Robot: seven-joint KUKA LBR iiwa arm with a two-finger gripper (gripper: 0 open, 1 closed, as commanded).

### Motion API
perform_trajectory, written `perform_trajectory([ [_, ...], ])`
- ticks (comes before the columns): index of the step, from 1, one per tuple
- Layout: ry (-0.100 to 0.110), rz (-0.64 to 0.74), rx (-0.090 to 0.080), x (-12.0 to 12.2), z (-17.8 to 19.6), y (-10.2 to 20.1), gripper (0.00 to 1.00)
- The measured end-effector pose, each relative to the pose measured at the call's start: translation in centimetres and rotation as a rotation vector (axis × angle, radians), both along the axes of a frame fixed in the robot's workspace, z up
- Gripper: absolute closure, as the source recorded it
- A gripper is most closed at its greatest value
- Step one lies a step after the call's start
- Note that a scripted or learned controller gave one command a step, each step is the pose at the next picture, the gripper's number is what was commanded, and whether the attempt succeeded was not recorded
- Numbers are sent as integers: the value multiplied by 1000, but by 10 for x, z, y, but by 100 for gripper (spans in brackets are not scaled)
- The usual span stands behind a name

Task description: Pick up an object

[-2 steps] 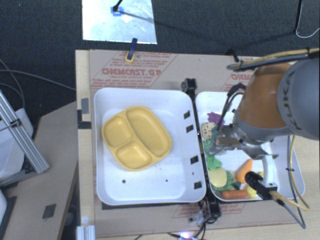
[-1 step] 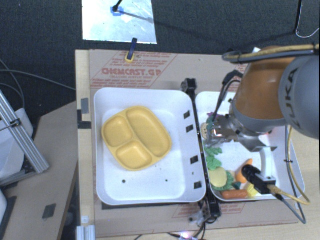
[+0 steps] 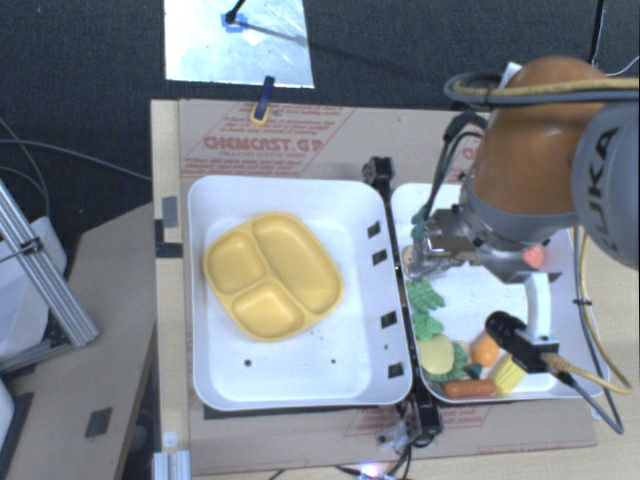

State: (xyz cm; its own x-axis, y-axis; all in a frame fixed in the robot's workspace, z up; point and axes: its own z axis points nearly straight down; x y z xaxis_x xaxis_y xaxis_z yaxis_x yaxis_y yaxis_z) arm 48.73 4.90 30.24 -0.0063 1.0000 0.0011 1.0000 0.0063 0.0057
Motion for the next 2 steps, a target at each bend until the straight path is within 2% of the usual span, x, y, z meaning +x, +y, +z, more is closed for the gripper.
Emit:
perform_trajectory([
  [1,3,-10,-2,0,-7,-52,100],
  [2,8,-8,-2,14,-53,-72,100],
])
